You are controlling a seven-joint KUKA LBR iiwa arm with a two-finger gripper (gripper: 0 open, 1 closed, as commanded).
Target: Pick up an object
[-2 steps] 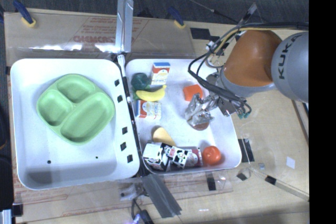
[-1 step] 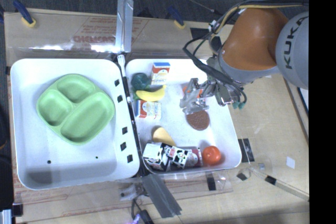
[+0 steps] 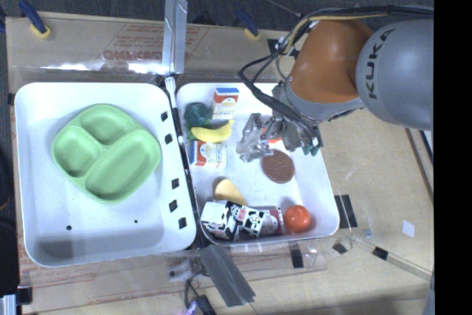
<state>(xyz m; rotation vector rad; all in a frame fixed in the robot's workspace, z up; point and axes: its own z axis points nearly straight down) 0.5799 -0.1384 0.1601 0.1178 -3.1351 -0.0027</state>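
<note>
Gripper, finger state indiscernible, over right bin: brown round cookie near at 4 o'clock, banana at 9 o'clock, apart.

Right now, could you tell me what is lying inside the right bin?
The right bin holds a banana, a dark green item, two small cartons, a brown disc, a yellow wedge, a cow-patterned carton and a tomato. The gripper covers part of the floor.
</note>
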